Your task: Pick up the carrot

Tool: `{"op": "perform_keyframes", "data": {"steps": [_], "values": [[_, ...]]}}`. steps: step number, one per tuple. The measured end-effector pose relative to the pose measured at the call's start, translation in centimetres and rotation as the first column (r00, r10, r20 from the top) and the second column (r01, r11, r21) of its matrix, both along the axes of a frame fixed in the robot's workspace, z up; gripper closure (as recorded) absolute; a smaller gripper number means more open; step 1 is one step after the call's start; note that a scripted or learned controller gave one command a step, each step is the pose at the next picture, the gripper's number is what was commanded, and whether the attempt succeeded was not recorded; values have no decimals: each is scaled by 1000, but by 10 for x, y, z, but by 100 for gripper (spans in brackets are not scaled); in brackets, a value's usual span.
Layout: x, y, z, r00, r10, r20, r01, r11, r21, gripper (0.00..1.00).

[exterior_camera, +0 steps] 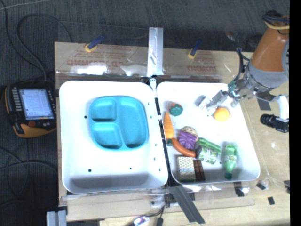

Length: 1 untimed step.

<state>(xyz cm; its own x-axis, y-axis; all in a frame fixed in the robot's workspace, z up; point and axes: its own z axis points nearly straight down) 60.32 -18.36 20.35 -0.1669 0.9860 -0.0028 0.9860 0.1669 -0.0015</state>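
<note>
The carrot (168, 126) is a slim orange piece lying lengthwise against the left wall of the right bin (251, 140). My gripper (205, 102) hangs over the upper middle of that bin, to the right of and above the carrot and well apart from it. It sits just left of a yellow-orange fruit (221, 113). Nothing shows in the gripper. The arm's grey wrist and orange band (270, 46) reach in from the upper right.
The right bin also holds a teal and red toy (176, 109), a purple item (187, 138), a curved orange-red piece (184, 149), a green packet (209, 148), a green bottle (229, 159) and brown blocks (190, 168). A blue divided plate (117, 122) lies in the left bin (75, 168).
</note>
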Motion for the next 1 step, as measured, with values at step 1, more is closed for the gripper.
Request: {"op": "perform_keyframes", "data": {"steps": [1], "values": [[12, -41, -55, 997, 80, -2, -80, 997, 0, 0]]}}
